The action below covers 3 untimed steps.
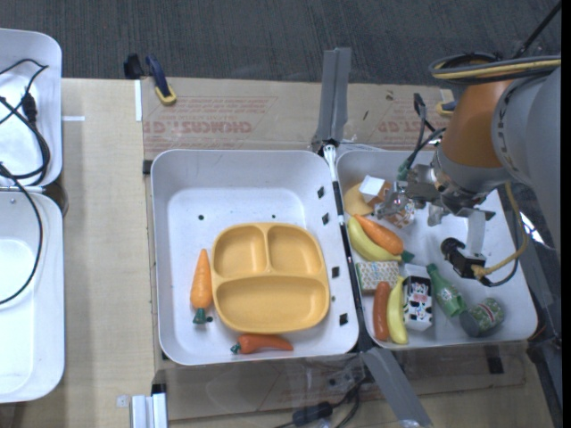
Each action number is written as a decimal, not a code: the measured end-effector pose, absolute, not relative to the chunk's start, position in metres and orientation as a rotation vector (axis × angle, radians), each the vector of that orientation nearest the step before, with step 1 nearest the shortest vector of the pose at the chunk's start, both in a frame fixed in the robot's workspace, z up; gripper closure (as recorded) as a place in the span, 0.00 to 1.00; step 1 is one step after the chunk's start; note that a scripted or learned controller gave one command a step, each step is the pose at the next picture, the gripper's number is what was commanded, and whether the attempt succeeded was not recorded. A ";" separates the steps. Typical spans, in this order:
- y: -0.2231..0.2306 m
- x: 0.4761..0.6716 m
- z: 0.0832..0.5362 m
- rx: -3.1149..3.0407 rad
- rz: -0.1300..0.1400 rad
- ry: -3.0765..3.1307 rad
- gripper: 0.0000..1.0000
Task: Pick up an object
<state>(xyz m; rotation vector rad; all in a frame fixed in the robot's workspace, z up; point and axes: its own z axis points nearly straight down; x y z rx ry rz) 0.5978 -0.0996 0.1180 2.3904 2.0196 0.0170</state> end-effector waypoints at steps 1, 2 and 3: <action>-0.102 0.560 0.103 2.329 -0.003 2.111 0.00; -0.103 0.560 0.112 2.333 -0.005 2.107 1.00; -0.104 0.560 0.120 2.336 -0.008 2.104 1.00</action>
